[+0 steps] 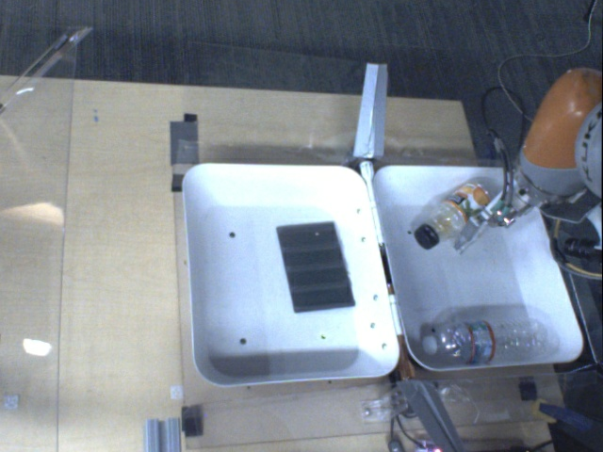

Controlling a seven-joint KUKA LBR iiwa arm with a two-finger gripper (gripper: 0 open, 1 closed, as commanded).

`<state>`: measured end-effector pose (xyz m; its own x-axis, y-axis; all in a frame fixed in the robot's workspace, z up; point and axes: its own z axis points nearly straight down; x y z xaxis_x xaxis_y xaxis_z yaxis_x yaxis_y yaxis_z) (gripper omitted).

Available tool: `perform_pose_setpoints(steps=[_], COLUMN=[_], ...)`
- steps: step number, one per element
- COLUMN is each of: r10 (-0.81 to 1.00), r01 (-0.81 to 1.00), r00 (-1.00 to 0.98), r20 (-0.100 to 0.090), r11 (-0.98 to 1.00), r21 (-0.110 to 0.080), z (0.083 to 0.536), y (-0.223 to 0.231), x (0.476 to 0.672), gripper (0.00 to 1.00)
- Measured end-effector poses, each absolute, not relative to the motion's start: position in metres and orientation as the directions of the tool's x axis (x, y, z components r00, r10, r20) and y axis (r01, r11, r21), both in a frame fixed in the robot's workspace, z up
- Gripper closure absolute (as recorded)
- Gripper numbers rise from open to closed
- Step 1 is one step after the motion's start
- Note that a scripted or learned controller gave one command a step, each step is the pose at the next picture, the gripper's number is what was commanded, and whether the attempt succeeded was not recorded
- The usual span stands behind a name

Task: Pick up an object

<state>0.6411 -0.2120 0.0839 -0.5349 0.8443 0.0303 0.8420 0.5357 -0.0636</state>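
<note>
A clear crushed plastic bottle with a blue label [480, 340] lies along the right bin's [528, 281] near wall; farther back, a small black-capped bottle with an orange label [450, 213] lies with its long axis running 8 to 2 o'clock; the gripper [482, 224], fingers parted, sits just beside its 4 o'clock flank without enclosing it.

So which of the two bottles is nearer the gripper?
The small black-capped bottle, right beside the gripper; the clear bottle lies at the right bin's near edge.

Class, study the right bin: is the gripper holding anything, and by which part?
It cannot be told. The gripper sits against the small bottle near its base end, but no object shows clearly between its fingers.
</note>
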Motion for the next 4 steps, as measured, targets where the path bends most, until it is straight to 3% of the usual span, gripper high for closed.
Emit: perform_pose_setpoints(steps=[2,3,4], r10=[0.898,0.898,0.973], r01=[0.895,0.896,0.973], r00=[-0.439,-0.439,-0.23], r20=[0.028,0.018,-0.002], r11=[0.44,0.439,0.23], r21=[-0.07,-0.065,0.009], z=[0.084,0.096,0.206], y=[-0.184,-0.187,-0.078], x=[0.644,0.645,0.671], gripper=[0.0,1.0,1.0])
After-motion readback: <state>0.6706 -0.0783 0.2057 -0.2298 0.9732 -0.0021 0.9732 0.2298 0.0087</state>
